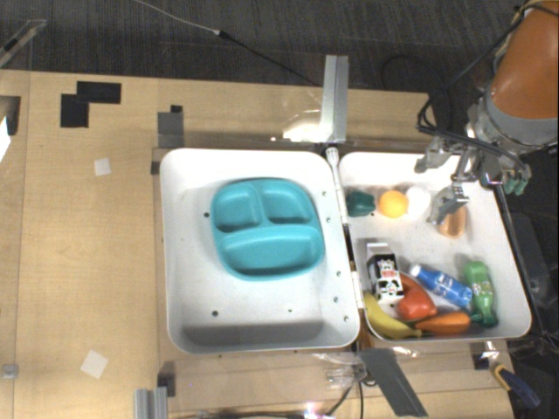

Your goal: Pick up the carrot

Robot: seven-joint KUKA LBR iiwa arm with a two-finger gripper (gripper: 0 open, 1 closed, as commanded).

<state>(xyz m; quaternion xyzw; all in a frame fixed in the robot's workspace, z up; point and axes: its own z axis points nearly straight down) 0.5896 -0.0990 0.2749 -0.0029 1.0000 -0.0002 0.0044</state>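
The carrot (445, 324) is orange and elongated. It lies along the front wall of the right bin (511, 243), between a banana (387, 321) and a green bottle (479, 291), with a red pepper (416, 304) just behind it. My gripper (450, 203) hangs over the far right part of that bin, well behind the carrot and apart from it. A small tan object (452, 224) sits directly below the gripper.
The right bin also holds a blue bottle (441, 285), a black-and-white box (383, 272), a yellow-orange ball (393, 203) and a small teal object (359, 203). A teal divided plate (266, 227) rests in the left bin (188, 260). A metal post (335, 103) stands behind the bins.
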